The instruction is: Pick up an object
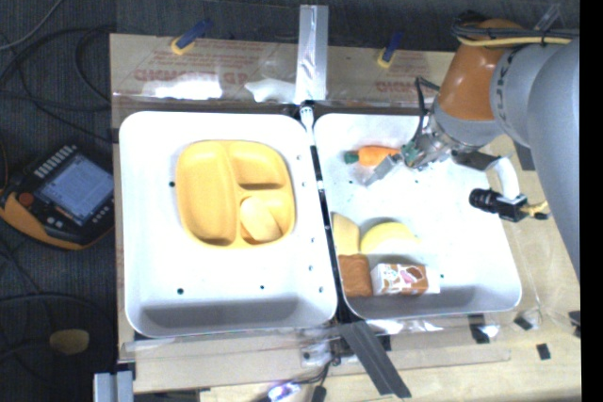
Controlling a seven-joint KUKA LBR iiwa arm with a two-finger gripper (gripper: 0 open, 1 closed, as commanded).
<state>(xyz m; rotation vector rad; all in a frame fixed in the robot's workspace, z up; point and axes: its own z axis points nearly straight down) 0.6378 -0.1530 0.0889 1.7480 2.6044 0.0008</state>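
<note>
1. Over the right white bin [490, 282], camera view: the two-finger gripper [388, 165] sits in the bin's upper part, reaching in from the right below the grey arm with its orange band [468, 89].

2. Target candidate: a small orange carrot-shaped toy with a green end [375, 153]. It lies near the bin's back wall, just left of the gripper tip and touching it or nearly so; contact cannot be resolved.

3. Key relation: the toy's long axis runs roughly left–right, green end to the left. The gripper's grey finger [382, 167] slants down-left across the toy's lower right edge. The toy is therefore beside and slightly above-left of the tip, not clearly between the fingers.

4. Claw state: cannot tell whether it is spread or pressed together; the fingers merge into one grey shape at this slant. No grasp is claimed.

5. Other contents of the right bin: a pale yellow rounded item [386, 236], a brown square block [354, 276] and a small printed packet [403, 278], clustered at the front-left, well apart from the gripper.

6. Left white bin [151, 297]: holds a yellow divided plastic tray [226, 188], far from the gripper.

7. Judgement: the next move likely needs a small shift toward the back-left to straddle the toy across its short axis.
</note>
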